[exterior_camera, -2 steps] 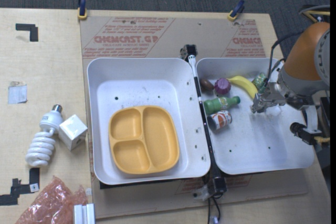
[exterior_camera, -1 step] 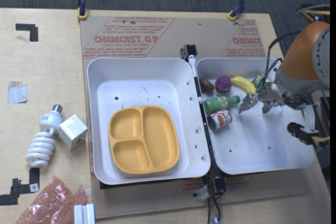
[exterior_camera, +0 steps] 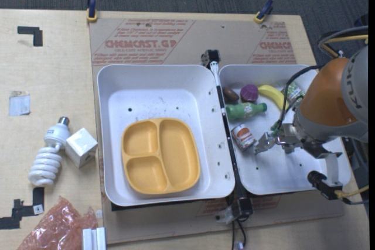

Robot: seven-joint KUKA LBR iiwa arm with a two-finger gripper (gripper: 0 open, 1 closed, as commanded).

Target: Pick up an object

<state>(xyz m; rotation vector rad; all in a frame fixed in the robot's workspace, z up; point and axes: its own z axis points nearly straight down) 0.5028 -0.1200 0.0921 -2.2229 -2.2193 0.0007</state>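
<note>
The right bin point(exterior_camera: 275, 175) holds several small items along its far and left side. A green bottle point(exterior_camera: 246, 109) lies on its side, with a purple piece point(exterior_camera: 249, 92), a brown piece point(exterior_camera: 231, 94) and a yellow banana point(exterior_camera: 270, 93) behind it. A small red and white can point(exterior_camera: 243, 136) lies near the bin's left wall. My gripper point(exterior_camera: 265, 142) hangs low over the bin floor, just right of that can and pointing toward it. Nothing shows in its grasp. The arm's grey and orange wrist point(exterior_camera: 328, 102) covers the bin's right part.
The left bin point(exterior_camera: 111, 126) holds a yellow divided plate point(exterior_camera: 159, 155). A green and white packet point(exterior_camera: 293, 92) peeks out beside the arm. On the bench left of the bins lie a spiral light bulb point(exterior_camera: 48, 155), a white cube point(exterior_camera: 81, 147) and a red mesh bag point(exterior_camera: 55, 225).
</note>
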